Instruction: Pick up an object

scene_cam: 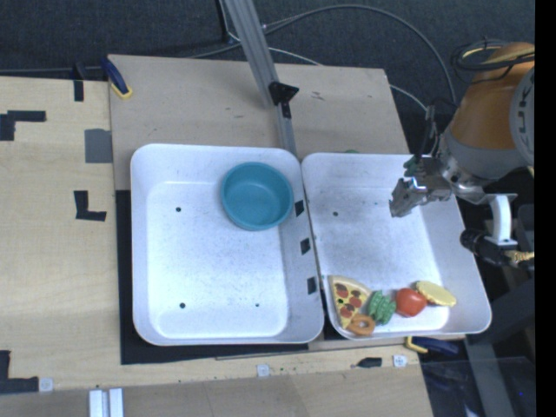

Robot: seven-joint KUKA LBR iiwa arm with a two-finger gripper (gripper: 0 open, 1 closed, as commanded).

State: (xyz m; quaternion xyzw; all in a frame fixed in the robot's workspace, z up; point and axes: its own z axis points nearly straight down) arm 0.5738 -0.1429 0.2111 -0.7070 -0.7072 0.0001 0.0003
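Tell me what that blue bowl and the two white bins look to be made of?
The blue bowl looks like moulded plastic: even, matte teal colour, soft rounded rim, no glare. The left bin and right bin also look plastic, perhaps thin and formed: rounded corners, dull white, speckled with dark scuffs.

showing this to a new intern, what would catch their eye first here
Probably the blue bowl, alone near the back of the left bin. Next, the cluster of toy food along the right bin's near edge, and the gripper hovering over that bin's far right side.
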